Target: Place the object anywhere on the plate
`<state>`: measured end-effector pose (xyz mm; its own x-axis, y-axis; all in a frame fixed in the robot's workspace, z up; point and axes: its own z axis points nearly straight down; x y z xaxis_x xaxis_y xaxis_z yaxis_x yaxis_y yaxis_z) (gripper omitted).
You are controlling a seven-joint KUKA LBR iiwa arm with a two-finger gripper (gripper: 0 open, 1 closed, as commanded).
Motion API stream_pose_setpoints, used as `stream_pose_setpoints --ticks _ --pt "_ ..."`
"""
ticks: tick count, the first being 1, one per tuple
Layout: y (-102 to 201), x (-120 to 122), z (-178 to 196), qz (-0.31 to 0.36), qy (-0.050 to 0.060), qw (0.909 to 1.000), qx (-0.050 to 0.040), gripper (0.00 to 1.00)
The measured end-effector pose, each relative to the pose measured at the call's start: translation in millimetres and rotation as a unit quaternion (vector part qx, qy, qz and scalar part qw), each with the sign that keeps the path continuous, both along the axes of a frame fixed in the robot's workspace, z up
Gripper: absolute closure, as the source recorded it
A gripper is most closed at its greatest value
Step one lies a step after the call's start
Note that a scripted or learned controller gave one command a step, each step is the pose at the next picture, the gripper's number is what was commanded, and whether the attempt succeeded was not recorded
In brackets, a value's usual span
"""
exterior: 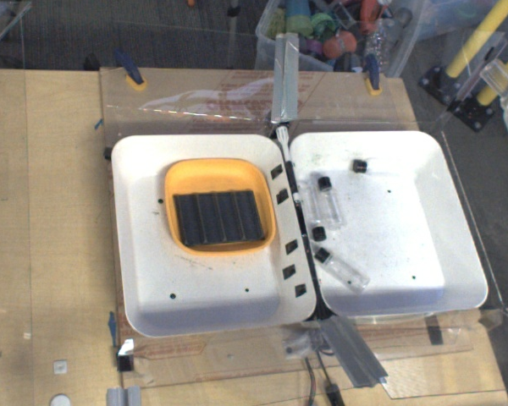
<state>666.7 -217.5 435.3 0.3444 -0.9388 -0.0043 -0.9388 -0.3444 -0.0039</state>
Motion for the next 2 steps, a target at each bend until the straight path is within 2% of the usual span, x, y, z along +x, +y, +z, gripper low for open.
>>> stream_pose_setpoints --ticks 1,2 --pt "5.7 1.6 0.0 0.184 -0.002 0.9829 -0.0017 1.00" --pt "5.2 1.6 -0.2 0.233 -0.002 0.9724 -0.0017 1.00"
